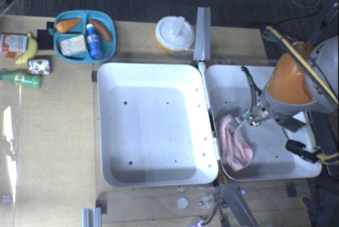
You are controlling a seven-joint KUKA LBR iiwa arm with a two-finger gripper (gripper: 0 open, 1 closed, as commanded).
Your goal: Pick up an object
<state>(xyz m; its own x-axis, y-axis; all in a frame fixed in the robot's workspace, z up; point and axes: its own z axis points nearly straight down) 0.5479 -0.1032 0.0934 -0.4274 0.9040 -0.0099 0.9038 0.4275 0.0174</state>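
Camera view shows the pincer [248, 118] low over the right bin [275, 167], its tip just at the upper edge of a crumpled pink cloth [234, 143] that lies against the bin's left wall, toward seven o'clock of the bin floor. Whether the pincer is wide or narrow cannot be told; it is too small and blurred, and no cloth is seen lifted. The arm [288, 85], with its orange band, comes in from three o'clock. The left bin [153, 125] sits touching the right one. On the tabletop [53, 141] at ten o'clock stands a blue divided tray [108, 27] with toy food, and at twelve o'clock a lidded white cup [175, 33].
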